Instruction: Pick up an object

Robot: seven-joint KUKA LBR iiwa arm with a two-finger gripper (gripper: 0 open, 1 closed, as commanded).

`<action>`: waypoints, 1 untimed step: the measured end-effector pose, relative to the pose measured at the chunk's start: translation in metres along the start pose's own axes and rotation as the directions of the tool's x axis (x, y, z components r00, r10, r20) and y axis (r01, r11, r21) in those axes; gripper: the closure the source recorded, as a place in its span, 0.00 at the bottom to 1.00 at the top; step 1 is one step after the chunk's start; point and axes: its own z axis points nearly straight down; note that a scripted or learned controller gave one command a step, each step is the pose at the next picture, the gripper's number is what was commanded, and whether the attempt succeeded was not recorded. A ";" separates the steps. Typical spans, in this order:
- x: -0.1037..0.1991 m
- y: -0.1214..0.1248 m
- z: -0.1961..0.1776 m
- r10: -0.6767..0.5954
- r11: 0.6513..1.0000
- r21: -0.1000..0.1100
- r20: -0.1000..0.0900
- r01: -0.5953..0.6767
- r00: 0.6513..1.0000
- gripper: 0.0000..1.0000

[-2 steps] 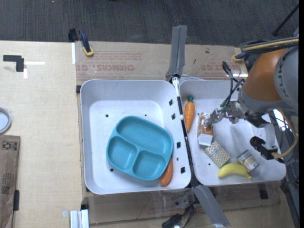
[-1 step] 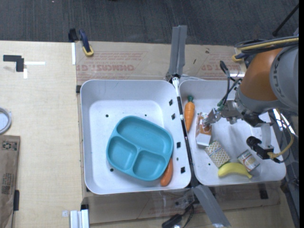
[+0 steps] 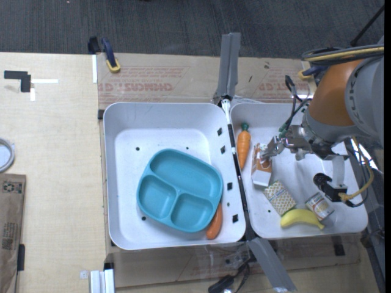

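**Over the right bin, gripper by the carton**

Where the bench comes nearest the camera, the front rims of the two white bins run side by side, the left bin (image 3: pixel 113 182) and the right bin (image 3: pixel 342 227). Nearest in my bin lies a yellow banana (image 3: pixel 301 219) along the front wall, with a small tin can (image 3: pixel 319 205) just beside its right end. Touching the banana from above is a small patterned packet (image 3: pixel 280 196). Behind that stands a white and orange carton (image 3: pixel 263 166), tilted, and my gripper (image 3: pixel 273 147) hangs right over its upper end. Whether anything sits between my fingers I cannot tell; the metal parts blur together against the carton. My grey arm, with its orange band (image 3: pixel 333 99), reaches in from the right, cables looping around the wrist.

Across the divider, in the left bin, a blue divided plate (image 3: pixel 179 190) with three compartments lies tilted across the floor. An orange sausage-shaped toy (image 3: pixel 214 223) rests against the plate's lower right edge, near the front corner.

Farther back in my bin, an orange carrot (image 3: pixel 244 145) with a green top lies along the divider wall, pointing toward the camera. Beyond the bins, on the cardboard, sits a blue and yellow clamp (image 3: pixel 109 54).
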 end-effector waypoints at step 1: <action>0.008 -0.004 -0.001 -0.025 1.000 -0.012 0.011 0.025 1.000 0.00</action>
